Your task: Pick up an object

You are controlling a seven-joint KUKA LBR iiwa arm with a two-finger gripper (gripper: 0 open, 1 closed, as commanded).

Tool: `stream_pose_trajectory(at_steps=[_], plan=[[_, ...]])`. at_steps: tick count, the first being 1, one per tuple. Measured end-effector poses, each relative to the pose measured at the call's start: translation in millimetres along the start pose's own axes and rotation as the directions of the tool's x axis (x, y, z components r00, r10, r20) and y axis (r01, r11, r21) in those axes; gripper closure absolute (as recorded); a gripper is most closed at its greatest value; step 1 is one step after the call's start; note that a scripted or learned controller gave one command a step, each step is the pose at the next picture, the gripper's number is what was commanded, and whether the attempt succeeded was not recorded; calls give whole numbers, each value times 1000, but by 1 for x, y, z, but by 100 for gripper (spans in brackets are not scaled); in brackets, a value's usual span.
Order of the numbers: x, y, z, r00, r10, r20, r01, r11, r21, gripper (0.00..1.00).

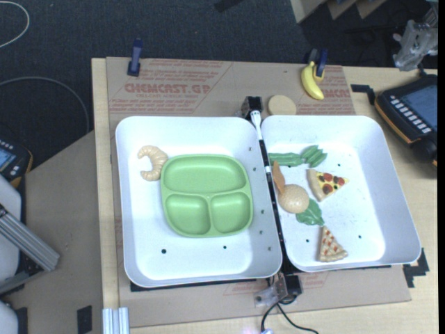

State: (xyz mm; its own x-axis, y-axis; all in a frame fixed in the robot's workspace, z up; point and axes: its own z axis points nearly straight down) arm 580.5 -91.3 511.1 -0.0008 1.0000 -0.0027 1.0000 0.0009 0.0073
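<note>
The counter (pixel 62 186) carries two shallow white bins side by side. The left bin (pixel 132 186) holds a big green divided plate (pixel 206 195), three compartments, lying flat mid-bin, w/ a tan croissant (pixel 152 161) just beside its upper-left edge. The right bin (pixel 375 179) holds the small stuff: green leafy pcs (pixel 300 158) near the top, a round bun (pixel 293 197) touching the shared wall, a second green leaf (pixel 310 216) just below the bun, a pizza slice (pixel 327 184) mid-bin and another pizza slice (pixel 331 246) near the bottom edge. A slim tan pc sits along the wall by the bun; what it is can't be told.

The task names no one object, so any of these counts. All look like toy food, prob. light, stiff plastic, a bit slick. The plate is wide and flat, so it would need a rim pinch. The croissant or bun offers more height; the bun is rounded and may slip. The mid-bin pizza slice lies apart from its neighbours, w/ clear approach, but thin.

Obstacles: the shared wall crowds the bun; the leaf touches it.

Outside the bins, a banana (pixel 312 81) and a tan disc (pixel 281 105) rest on the counter above the right bin.

The state of the tool can't be told.
</note>
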Motion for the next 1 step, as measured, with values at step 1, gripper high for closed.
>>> stream_pose_trajectory(at_steps=[1], plan=[[18, -26, 130, 1000, 2, -5, -1, 1000, 21, 100]])
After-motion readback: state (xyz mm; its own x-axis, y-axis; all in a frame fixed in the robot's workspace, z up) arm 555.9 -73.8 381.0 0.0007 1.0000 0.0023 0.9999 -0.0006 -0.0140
